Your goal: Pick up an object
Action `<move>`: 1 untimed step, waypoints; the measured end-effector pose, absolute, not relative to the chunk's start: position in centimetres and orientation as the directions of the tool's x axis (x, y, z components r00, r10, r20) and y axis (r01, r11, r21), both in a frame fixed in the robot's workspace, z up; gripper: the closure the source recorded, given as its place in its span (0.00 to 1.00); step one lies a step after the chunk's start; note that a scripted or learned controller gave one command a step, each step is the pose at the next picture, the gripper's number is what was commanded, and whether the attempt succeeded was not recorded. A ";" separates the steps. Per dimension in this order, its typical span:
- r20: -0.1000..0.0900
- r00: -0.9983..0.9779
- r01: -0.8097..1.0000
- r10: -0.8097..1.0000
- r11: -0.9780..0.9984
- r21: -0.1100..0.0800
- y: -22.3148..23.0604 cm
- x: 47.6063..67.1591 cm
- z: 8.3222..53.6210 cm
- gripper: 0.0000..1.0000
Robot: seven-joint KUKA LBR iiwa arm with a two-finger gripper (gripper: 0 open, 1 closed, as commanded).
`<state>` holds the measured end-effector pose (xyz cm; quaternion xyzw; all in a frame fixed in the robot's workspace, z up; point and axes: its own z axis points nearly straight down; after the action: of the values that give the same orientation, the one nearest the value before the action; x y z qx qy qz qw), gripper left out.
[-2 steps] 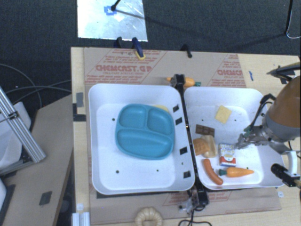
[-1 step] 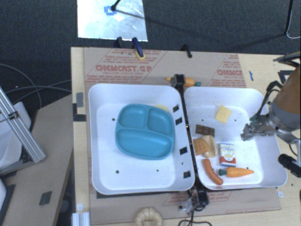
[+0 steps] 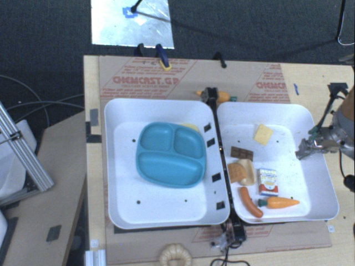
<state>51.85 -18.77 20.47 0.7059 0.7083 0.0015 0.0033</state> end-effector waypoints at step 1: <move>-0.001 -0.004 1.000 1.000 0.004 0.004 -18.8 52.0 22.6 1.00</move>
<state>51.99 -18.80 22.59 0.7055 0.7087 0.0011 0.0020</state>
